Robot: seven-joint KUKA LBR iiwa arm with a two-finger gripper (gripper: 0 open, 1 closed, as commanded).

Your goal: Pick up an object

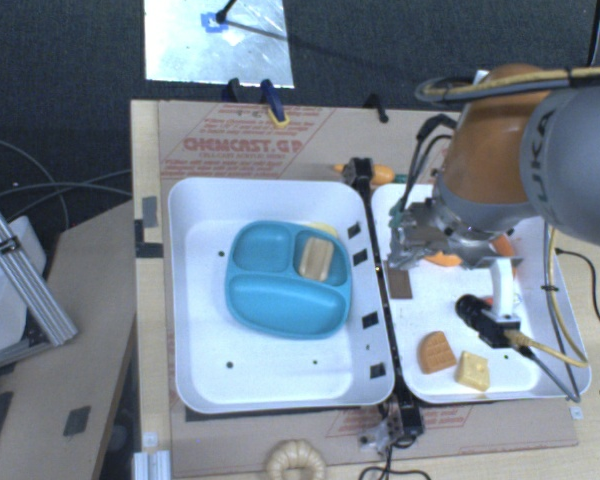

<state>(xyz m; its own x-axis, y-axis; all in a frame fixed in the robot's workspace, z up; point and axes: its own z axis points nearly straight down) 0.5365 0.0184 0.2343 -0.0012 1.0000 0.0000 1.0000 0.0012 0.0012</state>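
Observation:
My gripper (pixel 408 252) hangs low over the left part of the right bin (pixel 552 298), close to the divider between the bins. A small brown block (pixel 400 286) lies just under it; whether they touch I cannot tell. An orange piece (pixel 444 260) pokes out from beneath the wrist to the gripper's right. Toward the bin's front lie a brown waffle-like biscuit (pixel 437 352) and a pale yellow cracker (pixel 472 370). The arm hides the bin's back half.
In the left bin (pixel 200 298) lies a blue divided plate (pixel 280 293) with a tan bread-like piece (pixel 315 258) in its upper right compartment. An orange item (pixel 382 175) rests behind the bins' back rims. A beige ring (pixel 296 461) lies on the bench in front.

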